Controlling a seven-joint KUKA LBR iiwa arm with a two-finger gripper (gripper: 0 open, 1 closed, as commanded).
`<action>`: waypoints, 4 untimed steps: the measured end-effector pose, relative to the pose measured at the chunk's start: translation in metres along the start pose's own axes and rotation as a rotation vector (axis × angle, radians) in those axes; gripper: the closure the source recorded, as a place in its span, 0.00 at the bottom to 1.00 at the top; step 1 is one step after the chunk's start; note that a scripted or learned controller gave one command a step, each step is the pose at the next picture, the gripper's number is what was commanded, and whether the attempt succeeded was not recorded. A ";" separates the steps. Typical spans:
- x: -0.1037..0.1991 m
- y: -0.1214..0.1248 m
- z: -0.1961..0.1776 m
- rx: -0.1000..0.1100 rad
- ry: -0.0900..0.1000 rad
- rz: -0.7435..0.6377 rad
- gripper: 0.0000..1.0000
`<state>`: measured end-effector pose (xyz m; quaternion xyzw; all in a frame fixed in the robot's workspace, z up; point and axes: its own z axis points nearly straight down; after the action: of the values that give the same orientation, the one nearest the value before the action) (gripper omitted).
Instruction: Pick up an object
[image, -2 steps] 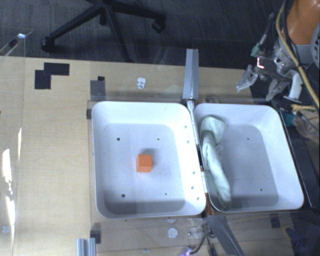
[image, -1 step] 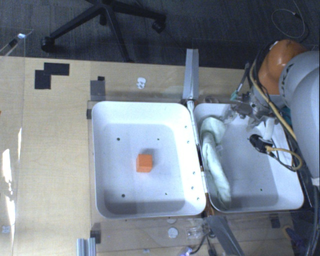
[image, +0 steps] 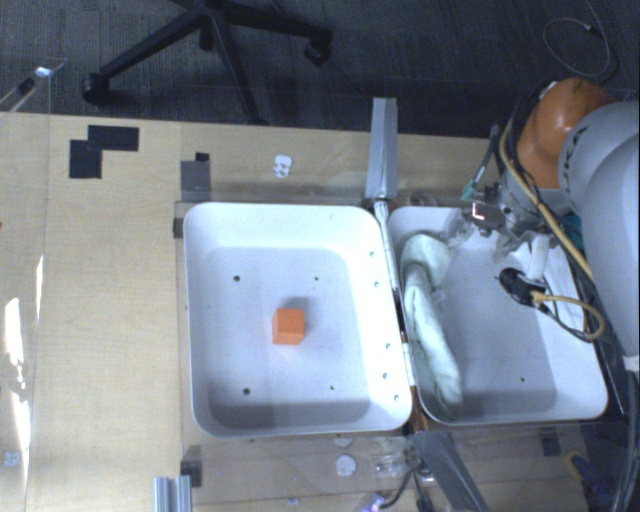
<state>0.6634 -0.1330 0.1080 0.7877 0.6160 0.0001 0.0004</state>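
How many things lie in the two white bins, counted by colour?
Orange: 1, the orange cube in the left bin.
White: 1, the rolled white cloth along the left wall of the right bin.
Total: 2

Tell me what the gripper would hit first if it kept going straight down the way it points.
Likely the floor of the right bin, near its back wall; the gripper hangs beside the white cloth, though depth is unclear.
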 end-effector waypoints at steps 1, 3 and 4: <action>0.000 0.000 0.000 0.000 0.000 0.000 0.00; -0.046 -0.004 0.020 -0.008 -0.002 -0.443 1.00; -0.060 -0.021 0.019 -0.010 0.000 -0.338 1.00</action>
<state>0.6287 -0.1859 0.0891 0.6730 0.7397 0.0033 0.0042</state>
